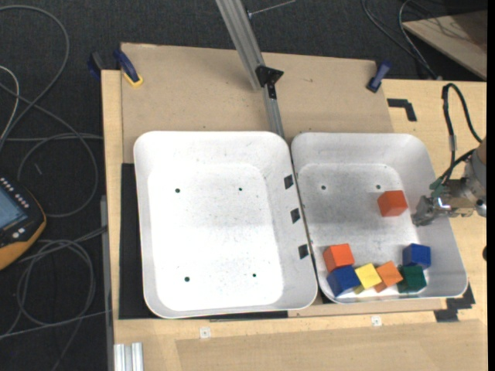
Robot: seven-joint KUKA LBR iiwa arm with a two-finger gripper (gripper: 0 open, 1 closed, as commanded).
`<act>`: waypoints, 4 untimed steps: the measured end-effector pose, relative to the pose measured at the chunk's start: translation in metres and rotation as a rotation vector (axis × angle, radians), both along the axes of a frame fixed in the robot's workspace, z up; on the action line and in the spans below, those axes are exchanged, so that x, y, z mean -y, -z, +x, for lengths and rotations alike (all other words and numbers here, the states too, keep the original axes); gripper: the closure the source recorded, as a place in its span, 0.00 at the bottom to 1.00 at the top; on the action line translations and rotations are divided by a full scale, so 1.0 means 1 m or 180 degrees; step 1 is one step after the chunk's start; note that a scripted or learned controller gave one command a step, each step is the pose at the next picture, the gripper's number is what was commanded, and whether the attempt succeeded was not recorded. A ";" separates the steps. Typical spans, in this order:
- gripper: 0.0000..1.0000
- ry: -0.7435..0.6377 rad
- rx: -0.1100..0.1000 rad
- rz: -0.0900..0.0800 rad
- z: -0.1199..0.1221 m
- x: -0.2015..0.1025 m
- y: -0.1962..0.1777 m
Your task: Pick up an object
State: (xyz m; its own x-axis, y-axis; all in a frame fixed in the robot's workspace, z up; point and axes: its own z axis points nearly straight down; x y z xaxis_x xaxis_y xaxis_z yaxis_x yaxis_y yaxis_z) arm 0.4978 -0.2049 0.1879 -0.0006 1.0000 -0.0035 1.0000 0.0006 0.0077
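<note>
The tool sits at the right bin's right rim, beside the orange block; its grip state is unclear, and no writing is legible.

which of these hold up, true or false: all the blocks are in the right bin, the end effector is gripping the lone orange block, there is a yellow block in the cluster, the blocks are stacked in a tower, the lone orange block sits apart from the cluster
1. All the blocks are in the right bin. True.
2. The end effector is gripping the lone orange block. False: it is at the bin's right wall, and the block lies apart from it on the bin floor.
3. There is a yellow block in the cluster. True.
4. The blocks are stacked in a tower. False: they lie side by side along the near wall.
5. The lone orange block sits apart from the cluster. True: bare floor separates them.
</note>
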 end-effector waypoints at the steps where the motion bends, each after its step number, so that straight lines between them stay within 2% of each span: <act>1: 1.00 -0.0004 -0.0004 0.0003 0.002 0.000 -0.038; 4: 1.00 -0.0022 -0.0011 0.0014 0.084 -0.133 -0.053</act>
State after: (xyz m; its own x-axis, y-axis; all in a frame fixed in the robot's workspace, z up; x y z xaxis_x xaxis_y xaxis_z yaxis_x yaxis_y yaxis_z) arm 0.5818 -0.0718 0.2409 -0.0076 1.0000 0.0011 1.0000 0.0076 0.0042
